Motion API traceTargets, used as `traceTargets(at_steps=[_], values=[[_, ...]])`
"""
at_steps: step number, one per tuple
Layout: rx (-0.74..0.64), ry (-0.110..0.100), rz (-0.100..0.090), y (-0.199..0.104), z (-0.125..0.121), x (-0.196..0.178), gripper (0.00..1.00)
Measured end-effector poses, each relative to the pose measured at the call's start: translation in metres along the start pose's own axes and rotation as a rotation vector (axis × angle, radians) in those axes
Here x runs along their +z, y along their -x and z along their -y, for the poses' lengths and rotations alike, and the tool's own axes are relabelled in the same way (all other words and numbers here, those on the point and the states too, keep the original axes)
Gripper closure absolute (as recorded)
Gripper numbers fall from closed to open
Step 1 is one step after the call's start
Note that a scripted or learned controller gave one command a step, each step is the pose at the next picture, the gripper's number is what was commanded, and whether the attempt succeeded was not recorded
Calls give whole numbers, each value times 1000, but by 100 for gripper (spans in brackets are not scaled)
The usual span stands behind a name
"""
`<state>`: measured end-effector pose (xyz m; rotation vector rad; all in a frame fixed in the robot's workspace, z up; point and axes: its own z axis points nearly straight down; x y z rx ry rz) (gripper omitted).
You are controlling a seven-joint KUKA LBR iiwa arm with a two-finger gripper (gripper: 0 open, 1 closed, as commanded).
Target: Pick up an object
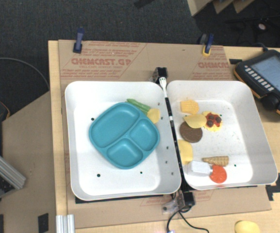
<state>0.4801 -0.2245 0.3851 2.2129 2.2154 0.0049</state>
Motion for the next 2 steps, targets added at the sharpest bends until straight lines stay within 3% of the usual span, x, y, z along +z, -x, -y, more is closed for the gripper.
traceTargets(at_steps=[2], values=[[1,-12,-5,-1,1,37,100]])
